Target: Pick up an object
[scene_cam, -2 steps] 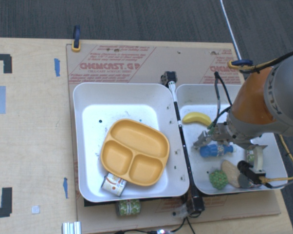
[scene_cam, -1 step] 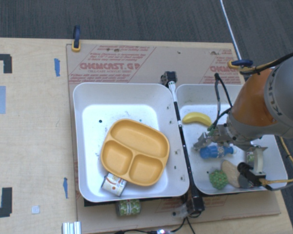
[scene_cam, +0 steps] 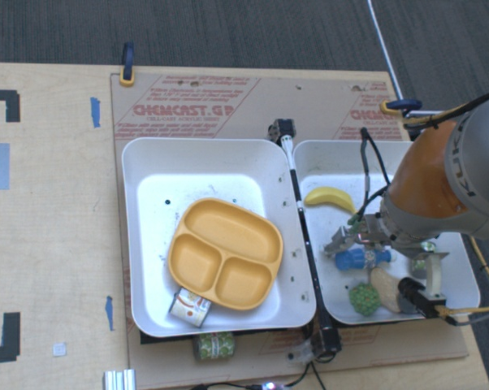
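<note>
While my gripper hangs low inside the right bin, I cannot tell whether it is released or clenched; my wrist hides that part. Just beside it, on the side toward the camera, lies the blue object on the bin floor; I cannot say if the two are touching. A little more toward the near wall there is a tan, longish piece, and next to it on its left a green round thing with a bumpy skin; these two lie close together. On the other side of my gripper, toward the far wall, a banana rests alone, its curve bending upward in the view. My arm comes in from the right, with the orange band above the bin. Farther off, the left bin holds a yellow divided plate with three compartments; a small white can lies at the plate's near corner, touching it. Outside that bin, on the near side, a green can lies on its side on the bench. Both bins stand on a brown board with red print.
</note>
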Controlling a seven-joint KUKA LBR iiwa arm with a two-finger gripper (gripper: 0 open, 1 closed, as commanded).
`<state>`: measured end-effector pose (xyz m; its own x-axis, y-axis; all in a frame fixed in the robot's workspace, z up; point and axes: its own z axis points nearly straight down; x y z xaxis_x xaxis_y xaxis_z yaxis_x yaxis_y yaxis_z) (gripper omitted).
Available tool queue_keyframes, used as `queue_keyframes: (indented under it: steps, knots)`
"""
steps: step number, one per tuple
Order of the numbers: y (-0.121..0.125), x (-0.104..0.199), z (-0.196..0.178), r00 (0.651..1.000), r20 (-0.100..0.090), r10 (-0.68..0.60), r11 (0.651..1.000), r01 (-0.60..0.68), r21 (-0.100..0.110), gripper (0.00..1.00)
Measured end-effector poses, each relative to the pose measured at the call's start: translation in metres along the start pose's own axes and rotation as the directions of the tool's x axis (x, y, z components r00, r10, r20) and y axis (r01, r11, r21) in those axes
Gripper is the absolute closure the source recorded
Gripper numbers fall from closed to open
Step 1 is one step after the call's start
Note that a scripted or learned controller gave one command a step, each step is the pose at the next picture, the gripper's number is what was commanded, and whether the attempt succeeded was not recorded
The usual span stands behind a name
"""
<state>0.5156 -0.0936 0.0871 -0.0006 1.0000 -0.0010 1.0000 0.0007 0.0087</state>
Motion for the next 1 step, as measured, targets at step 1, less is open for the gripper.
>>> queue_keyframes:
  steps: [1]
  knots:
    - [-0.0039,0.0008,-0.0001,1.0,0.001,0.001,1.0,-0.001,-0.001,0.0]
